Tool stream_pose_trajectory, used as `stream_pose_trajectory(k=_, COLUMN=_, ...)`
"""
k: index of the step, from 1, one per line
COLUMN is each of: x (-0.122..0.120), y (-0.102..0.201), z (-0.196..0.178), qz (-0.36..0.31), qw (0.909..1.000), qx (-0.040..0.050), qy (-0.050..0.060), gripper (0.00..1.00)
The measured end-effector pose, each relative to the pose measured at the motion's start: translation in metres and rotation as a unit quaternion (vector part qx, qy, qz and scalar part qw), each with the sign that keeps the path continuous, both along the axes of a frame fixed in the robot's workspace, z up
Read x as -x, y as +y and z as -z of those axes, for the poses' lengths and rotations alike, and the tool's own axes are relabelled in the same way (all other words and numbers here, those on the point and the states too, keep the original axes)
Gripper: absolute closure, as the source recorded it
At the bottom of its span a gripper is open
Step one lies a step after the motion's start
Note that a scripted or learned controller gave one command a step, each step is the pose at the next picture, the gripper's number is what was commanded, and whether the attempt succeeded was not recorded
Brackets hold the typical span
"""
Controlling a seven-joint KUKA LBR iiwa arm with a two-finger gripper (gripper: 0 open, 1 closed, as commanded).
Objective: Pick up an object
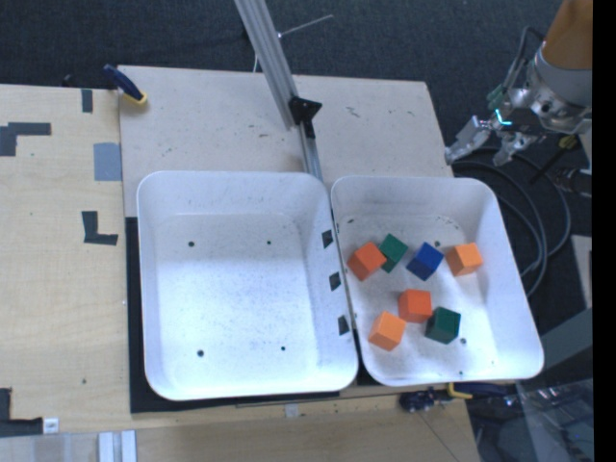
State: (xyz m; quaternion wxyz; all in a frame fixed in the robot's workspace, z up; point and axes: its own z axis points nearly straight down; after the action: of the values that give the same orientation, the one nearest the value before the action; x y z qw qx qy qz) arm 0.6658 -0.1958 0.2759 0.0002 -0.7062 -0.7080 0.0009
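Several small cubes lie in the right bin (505,258). An orange cube (366,260) touches a green cube (393,251). Right of them are a blue cube (424,260) and an orange cube (465,258). Nearer the front lie two more orange cubes (415,305) (388,330) and a green cube (444,324). My gripper (484,144) hangs above the bench just beyond the right bin's far right corner. It is open, with nothing between its fingers, and stands well apart from the cubes.
The left bin (231,287) sits beside the right one, and they share a middle wall. A slanted metal rail (274,56) runs from the top down to the bins' junction. Black cables (539,210) hang off the bench's right edge.
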Motion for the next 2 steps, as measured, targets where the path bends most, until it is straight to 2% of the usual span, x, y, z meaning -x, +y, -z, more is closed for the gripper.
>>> stream_pose_trajectory(k=1, x=0.0, y=0.0, z=0.0, qz=0.0, qw=1.0, qx=0.0004, qy=0.0, gripper=0.0)
stream_pose_trajectory(k=2, x=-0.005, y=-0.003, z=0.062, qz=0.001, qw=1.0, qx=-0.0004, qy=0.003, gripper=0.0)
